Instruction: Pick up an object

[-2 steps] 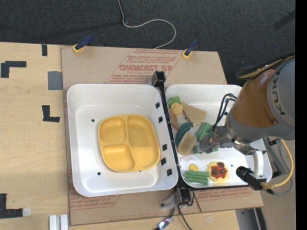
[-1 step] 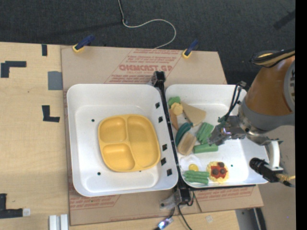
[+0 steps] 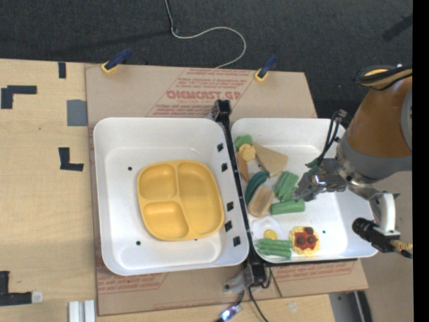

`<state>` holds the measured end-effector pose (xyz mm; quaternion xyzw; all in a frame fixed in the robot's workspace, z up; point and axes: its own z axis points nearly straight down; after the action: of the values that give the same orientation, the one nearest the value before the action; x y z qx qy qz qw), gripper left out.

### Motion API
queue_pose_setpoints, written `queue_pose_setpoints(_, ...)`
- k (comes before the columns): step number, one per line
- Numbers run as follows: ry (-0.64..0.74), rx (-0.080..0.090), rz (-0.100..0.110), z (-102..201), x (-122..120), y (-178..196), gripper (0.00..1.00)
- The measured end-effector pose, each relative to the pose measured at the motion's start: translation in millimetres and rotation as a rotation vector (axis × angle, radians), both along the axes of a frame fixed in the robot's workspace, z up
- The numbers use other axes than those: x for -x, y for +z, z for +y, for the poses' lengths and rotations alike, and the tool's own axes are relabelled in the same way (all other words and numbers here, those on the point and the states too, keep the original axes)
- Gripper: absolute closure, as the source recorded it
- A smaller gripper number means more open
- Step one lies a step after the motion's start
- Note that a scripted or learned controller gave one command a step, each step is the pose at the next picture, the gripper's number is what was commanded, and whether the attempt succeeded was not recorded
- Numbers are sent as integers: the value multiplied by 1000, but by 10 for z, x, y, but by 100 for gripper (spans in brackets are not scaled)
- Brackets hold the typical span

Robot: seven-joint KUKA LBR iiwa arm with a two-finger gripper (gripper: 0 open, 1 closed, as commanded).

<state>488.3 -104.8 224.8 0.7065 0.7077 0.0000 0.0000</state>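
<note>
Nearest me, left bin (image 3: 114,180) holds a yellow divided plate (image 3: 179,200). Right bin (image 3: 335,243) holds toy food. Gripper (image 3: 310,185) sits low at its 3 o'clock side; grip state I cannot tell. Green pieces (image 3: 287,194) lie just at its 9 o'clock, likely target.

Two bins sit side by side on a cardboard sheet (image 3: 194,92). Gripper (image 3: 310,185) is inside the right bin (image 3: 295,127), near its middle. Just left of the jaws: two sticks (image 3: 287,194), touching. Further left: a wedge (image 3: 270,159) and a slab (image 3: 260,200). Below the jaws: a pizza toy (image 3: 305,240). Well left, in the left bin (image 3: 107,180): a divided plate (image 3: 179,200).
</note>
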Motion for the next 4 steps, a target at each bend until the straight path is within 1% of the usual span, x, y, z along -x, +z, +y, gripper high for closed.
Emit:
queue_pose_setpoints(1,4,-1,0,322,-388,25,100)
queue_pose_setpoints(2,3,0,1,656,-658,-6,100)
queue_pose_setpoints(3,5,-1,-1,1057,-1015,85,100)
queue_pose_setpoints(4,4,-1,0,1477,-1406,-39,100)
